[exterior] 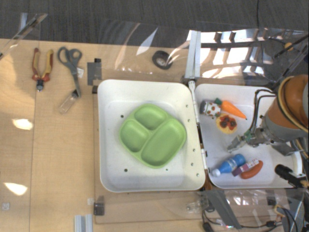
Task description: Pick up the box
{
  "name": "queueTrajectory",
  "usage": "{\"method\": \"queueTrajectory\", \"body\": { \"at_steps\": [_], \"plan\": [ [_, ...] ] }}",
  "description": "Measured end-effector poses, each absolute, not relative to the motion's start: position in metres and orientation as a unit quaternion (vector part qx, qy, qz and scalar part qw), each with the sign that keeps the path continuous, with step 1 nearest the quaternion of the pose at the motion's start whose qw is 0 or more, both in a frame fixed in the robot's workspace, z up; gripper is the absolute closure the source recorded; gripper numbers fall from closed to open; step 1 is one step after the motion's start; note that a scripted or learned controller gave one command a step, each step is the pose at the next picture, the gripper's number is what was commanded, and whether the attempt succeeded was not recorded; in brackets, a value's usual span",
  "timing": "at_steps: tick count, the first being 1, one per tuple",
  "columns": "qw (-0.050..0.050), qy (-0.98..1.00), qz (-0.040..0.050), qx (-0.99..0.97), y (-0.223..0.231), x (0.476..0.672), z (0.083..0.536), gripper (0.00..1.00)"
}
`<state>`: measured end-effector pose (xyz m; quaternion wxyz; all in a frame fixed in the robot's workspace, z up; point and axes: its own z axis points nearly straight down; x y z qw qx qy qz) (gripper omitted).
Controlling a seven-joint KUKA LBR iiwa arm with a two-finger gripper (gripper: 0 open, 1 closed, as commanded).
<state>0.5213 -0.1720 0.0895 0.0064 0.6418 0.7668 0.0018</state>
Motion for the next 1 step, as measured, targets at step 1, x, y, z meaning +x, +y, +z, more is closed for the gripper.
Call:
{"method": "queueTrajectory", "body": {
  "at_steps": [1],
  "plan": [
    [0.006, 0.752, 0.0035, 0.659, -0.1609, 0.5798, 0.0887, 0.0]
  ]
}}
